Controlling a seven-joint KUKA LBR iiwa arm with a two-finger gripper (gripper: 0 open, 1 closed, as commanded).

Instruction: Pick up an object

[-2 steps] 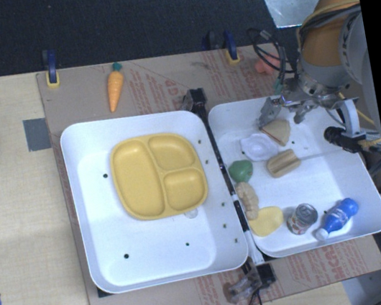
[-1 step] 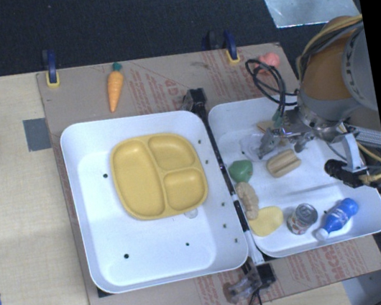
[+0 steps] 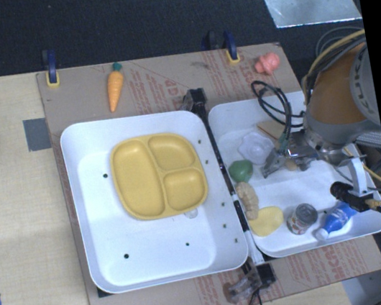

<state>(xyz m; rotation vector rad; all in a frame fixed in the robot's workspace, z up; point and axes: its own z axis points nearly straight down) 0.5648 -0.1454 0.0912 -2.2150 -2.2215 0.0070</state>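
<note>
Camera view is showing the gripper hanging beside the green ball, apparently approaching it; jaw state being indiscernible, descending comes next.

- Grey rounded arm with a broad orange band above the wrist.
- Black cables looping from the wrist.
- Small metallic grey pincer, dark at the fingers.
</note>
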